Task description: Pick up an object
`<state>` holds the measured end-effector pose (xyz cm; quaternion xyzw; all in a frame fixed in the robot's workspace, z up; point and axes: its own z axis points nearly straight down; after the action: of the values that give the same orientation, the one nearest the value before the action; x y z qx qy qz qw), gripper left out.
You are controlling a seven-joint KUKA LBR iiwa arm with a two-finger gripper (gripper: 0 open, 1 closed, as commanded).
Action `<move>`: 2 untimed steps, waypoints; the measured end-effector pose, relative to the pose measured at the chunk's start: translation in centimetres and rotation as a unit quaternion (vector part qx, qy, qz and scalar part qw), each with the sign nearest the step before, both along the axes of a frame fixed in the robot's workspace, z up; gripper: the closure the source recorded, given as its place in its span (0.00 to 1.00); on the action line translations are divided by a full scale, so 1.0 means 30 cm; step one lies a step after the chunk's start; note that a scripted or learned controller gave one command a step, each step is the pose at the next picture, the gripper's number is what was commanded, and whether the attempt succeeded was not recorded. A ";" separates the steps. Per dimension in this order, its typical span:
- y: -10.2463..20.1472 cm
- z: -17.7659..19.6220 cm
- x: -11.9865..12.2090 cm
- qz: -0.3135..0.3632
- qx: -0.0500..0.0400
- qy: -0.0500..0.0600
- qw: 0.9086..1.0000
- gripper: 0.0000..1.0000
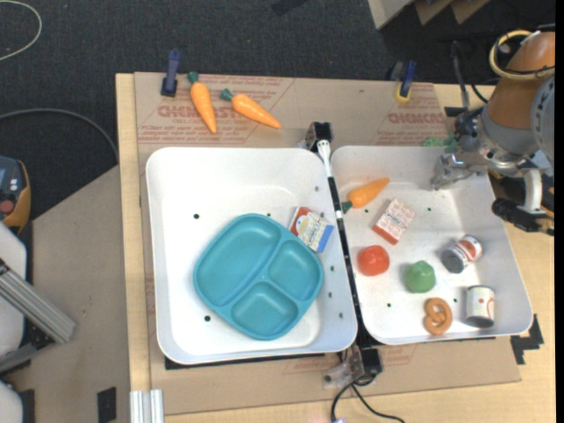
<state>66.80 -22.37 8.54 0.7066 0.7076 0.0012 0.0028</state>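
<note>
In the camera view, the gripper (pixel 448 167) hangs at the upper right of the right bin (pixel 520 263); whether its fingers are parted or closed I cannot tell. Nearest, toward the frame's centre, lies a toy carrot (pixel 367 190): probably light, stiff, smooth plastic, best pinched across its thick middle.

You get a bright, even picture here. The two white bins (pixel 167 236) look very light, almost glowing, but you can still see small things inside them. Shadows are soft and short, like the thin dark one under the blue tray (pixel 257 276). The dark floor (pixel 79 25) at the top stays dim. Small things look a little fuzzy and grainy.
</note>
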 end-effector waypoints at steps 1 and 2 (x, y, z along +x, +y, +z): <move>0.000 -0.001 -0.107 -0.001 0.001 0.005 1.000 1.00; 0.080 -0.001 -0.028 0.001 0.001 0.001 1.000 1.00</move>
<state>65.97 -19.96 8.52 0.7062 0.7080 0.0012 0.0020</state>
